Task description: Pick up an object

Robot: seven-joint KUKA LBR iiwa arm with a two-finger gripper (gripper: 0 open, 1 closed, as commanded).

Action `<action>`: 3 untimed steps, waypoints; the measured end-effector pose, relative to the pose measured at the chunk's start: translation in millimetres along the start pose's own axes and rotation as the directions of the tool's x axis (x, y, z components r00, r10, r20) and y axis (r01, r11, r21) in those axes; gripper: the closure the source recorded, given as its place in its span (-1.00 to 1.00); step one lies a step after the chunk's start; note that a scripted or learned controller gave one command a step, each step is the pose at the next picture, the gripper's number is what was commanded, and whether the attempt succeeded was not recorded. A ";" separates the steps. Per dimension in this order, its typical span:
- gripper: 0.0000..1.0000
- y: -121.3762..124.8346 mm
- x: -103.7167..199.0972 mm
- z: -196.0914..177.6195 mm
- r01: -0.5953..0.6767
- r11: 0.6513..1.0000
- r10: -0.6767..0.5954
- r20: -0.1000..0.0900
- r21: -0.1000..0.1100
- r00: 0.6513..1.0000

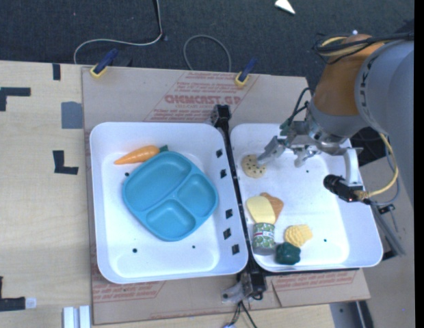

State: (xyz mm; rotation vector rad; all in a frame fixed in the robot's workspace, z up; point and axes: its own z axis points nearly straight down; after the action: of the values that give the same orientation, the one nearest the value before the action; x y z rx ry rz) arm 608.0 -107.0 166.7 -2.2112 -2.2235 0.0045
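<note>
My gripper [286, 154] hangs over the upper part of the right bin [335, 251], with its fingers spread open and nothing between them. One fingertip [265, 155] points at a small round cookie [251, 165] just to its lower left, apart from it. Lower in the same bin lie a yellow and orange piece of toy food [262, 207], a small green-labelled jar [263, 237], a yellow corn cob [298, 235] and a dark green lump [288, 253].
The left bin [106, 251] holds a blue divided plate [171, 193] and an orange carrot [137, 155] at its upper left. A black divider [228, 183] runs between the bins. The grey arm with its orange band [342, 80] comes in from the upper right.
</note>
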 end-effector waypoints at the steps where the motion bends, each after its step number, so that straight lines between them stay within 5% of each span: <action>1: -1.00 -30.1 -0.7 85.4 -0.005 1.000 0.005 0.005 -0.008 1.000; 2: -1.00 -75.4 0.8 79.6 -0.005 1.000 0.005 0.005 -0.015 1.000; 3: -1.00 -36.1 -41.6 -7.4 -0.005 1.000 0.005 0.006 -0.014 1.000</action>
State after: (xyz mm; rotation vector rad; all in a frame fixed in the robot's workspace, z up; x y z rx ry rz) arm 572.2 -148.7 174.2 -2.2274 -2.2280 -0.0046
